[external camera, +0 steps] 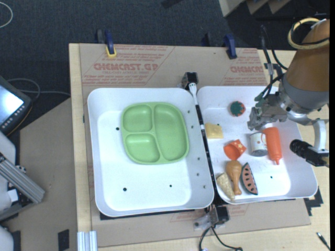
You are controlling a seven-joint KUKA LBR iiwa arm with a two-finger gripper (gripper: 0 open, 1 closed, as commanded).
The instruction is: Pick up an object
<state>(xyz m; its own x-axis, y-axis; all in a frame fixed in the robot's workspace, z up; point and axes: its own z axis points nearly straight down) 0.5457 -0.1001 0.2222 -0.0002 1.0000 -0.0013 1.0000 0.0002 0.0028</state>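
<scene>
The right bin [296,184] holds several small objects: a green and red ball [237,107], a pale yellow block [213,130], an orange-red piece [234,149], a silver can [257,144], an orange carrot [272,144], a chicken drumstick [234,174] and a watermelon slice [249,179]. My gripper [260,118] hangs over the bin's upper right part, just above the can and the carrot's top. Nothing shows between its fingers.
The left bin [104,187] bears a green three-compartment plate [155,132]. The arm's orange band [310,61] and grey wrist reach in at the right over the right bin's far edge. Blue clamps [110,41] hold the board at the back.
</scene>
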